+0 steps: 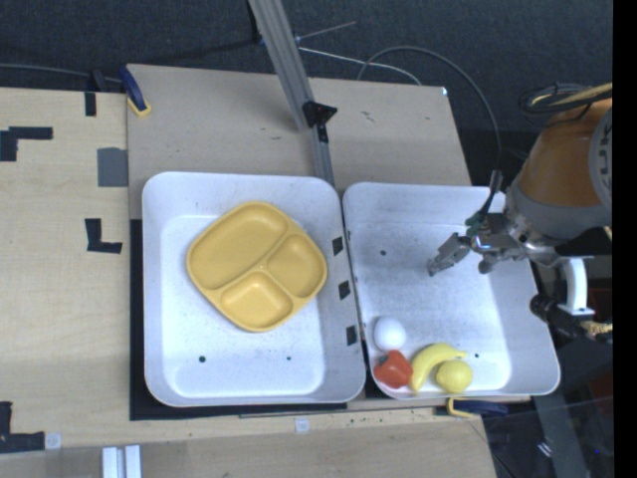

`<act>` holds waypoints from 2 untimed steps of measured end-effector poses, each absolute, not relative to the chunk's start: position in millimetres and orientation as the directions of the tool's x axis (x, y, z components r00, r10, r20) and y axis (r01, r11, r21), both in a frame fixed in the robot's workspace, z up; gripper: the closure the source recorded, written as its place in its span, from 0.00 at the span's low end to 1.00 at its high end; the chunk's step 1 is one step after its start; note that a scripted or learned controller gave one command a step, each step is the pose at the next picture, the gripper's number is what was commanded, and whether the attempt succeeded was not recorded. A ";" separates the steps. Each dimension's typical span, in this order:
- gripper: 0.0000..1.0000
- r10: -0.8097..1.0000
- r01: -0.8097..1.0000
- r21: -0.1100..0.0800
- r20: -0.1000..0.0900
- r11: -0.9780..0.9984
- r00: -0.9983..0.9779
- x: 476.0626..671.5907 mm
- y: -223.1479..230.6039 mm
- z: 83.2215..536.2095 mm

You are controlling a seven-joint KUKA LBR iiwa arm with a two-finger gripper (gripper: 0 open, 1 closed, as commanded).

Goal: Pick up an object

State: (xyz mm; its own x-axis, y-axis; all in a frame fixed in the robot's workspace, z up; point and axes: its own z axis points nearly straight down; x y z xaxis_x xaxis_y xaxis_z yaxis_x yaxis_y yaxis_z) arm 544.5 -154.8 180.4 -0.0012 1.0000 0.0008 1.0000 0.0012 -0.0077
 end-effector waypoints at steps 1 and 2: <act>0.00 1.000 1.000 -0.009 0.001 0.001 -0.001 532.9 -157.6 125.6; 1.00 1.000 1.000 -0.003 0.001 0.003 -0.003 534.8 -157.1 138.8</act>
